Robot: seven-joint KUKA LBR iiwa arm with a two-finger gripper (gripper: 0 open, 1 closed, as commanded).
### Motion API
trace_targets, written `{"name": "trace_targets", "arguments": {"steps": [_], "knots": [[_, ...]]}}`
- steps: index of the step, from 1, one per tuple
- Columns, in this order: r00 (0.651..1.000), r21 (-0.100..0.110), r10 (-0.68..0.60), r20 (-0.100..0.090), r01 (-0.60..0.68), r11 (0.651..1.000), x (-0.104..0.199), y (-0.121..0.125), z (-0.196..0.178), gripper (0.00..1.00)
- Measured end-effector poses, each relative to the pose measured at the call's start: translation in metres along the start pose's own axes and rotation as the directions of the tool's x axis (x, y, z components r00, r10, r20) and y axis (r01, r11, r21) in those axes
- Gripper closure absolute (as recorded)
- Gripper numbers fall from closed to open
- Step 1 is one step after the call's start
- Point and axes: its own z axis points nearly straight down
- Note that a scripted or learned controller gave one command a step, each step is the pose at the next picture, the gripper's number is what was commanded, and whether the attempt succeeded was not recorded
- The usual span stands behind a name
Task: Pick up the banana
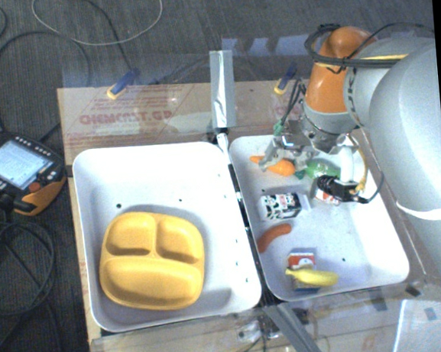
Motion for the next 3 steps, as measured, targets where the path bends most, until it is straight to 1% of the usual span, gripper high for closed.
{"name": "trace_targets", "arguments": {"steps": [1,2,3], "knots": [[1.0,0.009,-0.024,0.001,0.024,1.0,0.031,0.005,-0.106,1.0],[1.0,0.01,-0.024,0.001,0.024,1.0,0.031,0.004,-0.106,0.0],[0.999,0.009,-0.054,0.0,0.054,0.999,0.0,0.005,0.019,0.0]]}}
